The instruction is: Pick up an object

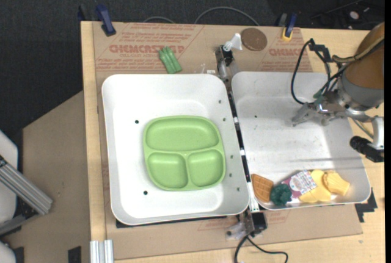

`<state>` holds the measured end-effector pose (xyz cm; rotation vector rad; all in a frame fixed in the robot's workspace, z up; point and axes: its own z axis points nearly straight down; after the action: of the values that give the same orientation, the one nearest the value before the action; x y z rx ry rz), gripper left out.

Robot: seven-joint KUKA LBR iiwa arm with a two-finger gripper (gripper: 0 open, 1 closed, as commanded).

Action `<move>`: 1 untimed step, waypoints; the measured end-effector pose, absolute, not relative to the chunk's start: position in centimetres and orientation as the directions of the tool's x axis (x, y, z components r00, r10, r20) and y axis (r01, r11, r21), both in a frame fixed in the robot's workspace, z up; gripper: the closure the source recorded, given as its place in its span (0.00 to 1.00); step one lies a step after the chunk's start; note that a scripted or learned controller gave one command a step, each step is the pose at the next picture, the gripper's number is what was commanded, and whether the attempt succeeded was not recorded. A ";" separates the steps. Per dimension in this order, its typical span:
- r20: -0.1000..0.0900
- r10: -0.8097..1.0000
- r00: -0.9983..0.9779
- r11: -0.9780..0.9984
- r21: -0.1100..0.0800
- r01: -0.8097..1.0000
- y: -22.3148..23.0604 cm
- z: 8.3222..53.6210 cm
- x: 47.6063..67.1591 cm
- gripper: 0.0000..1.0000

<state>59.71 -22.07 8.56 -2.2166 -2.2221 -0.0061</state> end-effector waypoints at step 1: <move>-0.003 1.000 -0.003 0.003 0.007 1.000 -22.4 11.0 65.5 0.00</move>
<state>65.47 -22.35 11.00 -2.2237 -2.2295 -0.0049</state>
